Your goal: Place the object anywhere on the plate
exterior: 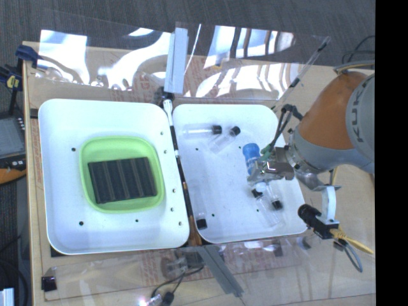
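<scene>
- Object = small clear bottle w/ blue cap (252,153), lying in the right bin (210,196), toward its 3 o'clock side. Cap end points to approx 12 o'clock; clear body runs down toward 6 and disappears into the gripper hardware.
- Gripper (262,171) sits right at the bottle's lower end, touching or overlapping it from this slant. Arm (331,132) comes in from 3 o'clock, orange band above wrist.
- Gripper state: cannot tell. Metal parts and clear plastic blur together; can't say whether the bottle is gripped or just lying under/next to the tool.
- Plate = green plate (121,174) w/ dark ribbed insert, centre of the left bin (57,132). It lies at approx 9 o'clock from gripper, well apart, w/ the divider between bins in between.
- Other clutter in right bin: two clear vials w/ black caps (224,131) near 12 o'clock edge, more small black-capped pieces (268,199) just at 6 o'clock of gripper, one black bit (201,223) near 7 o'clock corner.
- Step in hand (judgement): pick phase, at or around the grasp on the bottle. Transfer not begun; bottle is in the right bin, nothing on plate.
- Next move calls for (judgement): confirmed hold on the bottle, straight lift clear of bin wall, traverse toward 9 o'clock over divider, lower onto plate, release.
- Risk (judgement): bottle smooth + round, could slip or roll out; nearby vials at 6 o'clock could get nudged.
</scene>
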Available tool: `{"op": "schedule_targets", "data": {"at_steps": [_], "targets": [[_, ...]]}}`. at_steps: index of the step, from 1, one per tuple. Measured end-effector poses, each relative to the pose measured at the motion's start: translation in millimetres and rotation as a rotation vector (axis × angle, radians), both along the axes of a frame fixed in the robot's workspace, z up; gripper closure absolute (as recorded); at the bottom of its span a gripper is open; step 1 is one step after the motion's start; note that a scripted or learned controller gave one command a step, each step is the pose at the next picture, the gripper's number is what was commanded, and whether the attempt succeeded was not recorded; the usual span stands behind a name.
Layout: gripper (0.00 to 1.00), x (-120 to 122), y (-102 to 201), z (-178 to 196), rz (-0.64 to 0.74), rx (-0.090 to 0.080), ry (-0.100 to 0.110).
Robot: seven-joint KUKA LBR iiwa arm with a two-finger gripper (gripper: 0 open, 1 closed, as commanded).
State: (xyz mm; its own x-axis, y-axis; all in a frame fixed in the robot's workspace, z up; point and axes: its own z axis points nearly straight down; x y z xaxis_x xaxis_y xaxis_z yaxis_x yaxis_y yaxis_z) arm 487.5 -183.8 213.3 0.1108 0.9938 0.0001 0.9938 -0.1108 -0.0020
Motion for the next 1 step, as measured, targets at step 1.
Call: {"op": "schedule_targets", "data": {"at_steps": [1], "targets": [[0.00, 0.0, -0.1, 0.0, 0.000, 0.000, 0.000]]}}
